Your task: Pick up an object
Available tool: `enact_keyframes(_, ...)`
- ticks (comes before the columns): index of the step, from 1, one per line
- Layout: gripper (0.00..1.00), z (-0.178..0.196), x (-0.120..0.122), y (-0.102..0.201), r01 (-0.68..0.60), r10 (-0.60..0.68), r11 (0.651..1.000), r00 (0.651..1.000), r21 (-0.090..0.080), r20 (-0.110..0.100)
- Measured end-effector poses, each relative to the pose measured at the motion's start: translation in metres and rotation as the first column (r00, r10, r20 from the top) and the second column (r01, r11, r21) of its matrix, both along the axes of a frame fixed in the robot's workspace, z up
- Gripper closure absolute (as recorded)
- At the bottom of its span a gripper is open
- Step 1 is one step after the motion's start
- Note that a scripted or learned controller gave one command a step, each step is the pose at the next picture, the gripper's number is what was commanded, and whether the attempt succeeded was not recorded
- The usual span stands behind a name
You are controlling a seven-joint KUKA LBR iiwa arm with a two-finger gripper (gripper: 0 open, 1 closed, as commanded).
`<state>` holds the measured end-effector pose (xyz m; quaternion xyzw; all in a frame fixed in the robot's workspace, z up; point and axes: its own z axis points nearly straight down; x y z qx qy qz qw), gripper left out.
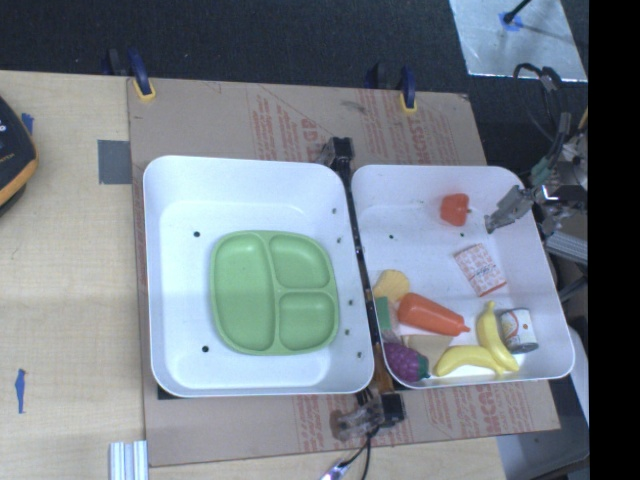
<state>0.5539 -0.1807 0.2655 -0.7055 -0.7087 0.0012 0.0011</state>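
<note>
The right white bin (400, 193) holds several toy foods. A small red piece (454, 208) lies near its far side. A pink-and-white packet (477, 268) sits in the middle. An orange carrot (430, 314), a yellow lemon (392, 285), purple grapes (405, 361), yellow bananas (482, 352) and a small can (518, 330) crowd the near side. My gripper (508, 211) reaches in over the bin's right rim, just right of the red piece and above the packet. It holds nothing that I can see.
The left white bin (170, 208) carries a green divided plate (273, 291). Both bins rest on a cardboard sheet (250, 118) clamped to the wooden bench. A yellow-and-black device (12, 153) lies at the far left edge.
</note>
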Motion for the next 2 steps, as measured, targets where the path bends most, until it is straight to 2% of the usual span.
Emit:
enact_keyframes(1,0.00,-0.158,-0.039,-0.025,0.000,0.000,1.000,1.000,0.000,-0.002)
enact_keyframes(2,0.00,-0.174,0.052,-0.025,0.001,-0.001,1.000,1.000,0.000,0.002)
